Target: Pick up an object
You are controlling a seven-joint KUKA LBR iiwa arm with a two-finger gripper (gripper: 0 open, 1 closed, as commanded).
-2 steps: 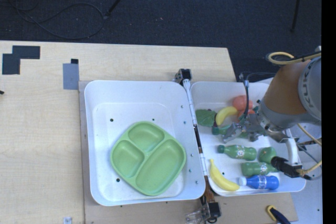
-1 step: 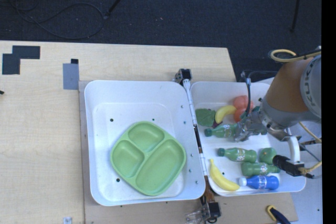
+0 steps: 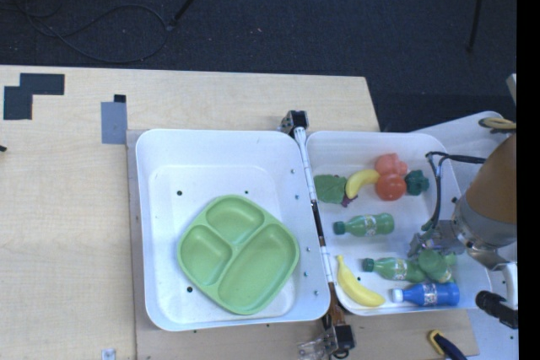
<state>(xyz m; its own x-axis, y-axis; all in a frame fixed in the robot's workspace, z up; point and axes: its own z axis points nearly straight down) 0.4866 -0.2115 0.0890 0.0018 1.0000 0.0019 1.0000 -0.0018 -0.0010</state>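
Fingers (image 3: 434,253) are lowered at the right bin's (image 3: 325,149) four o'clock, over a green toy (image 3: 436,265); their state cannot be told. A green bottle (image 3: 390,267) is seen at the toy's nine o'clock.

green divided plate (image 3: 239,254) in left bin (image 3: 152,181)

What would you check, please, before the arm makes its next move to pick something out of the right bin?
1. Gripper inside the right bin: ok.
2. Gripper over a target, near the green bottle and the round green item: ok.
3. Finger state: cannot tell.
4. Object held between fingers: cannot tell.
5. Neighbours crowd the target; blue bottle lies close beside it: not ok.
6. Green tray in the left bin out of the way: ok.
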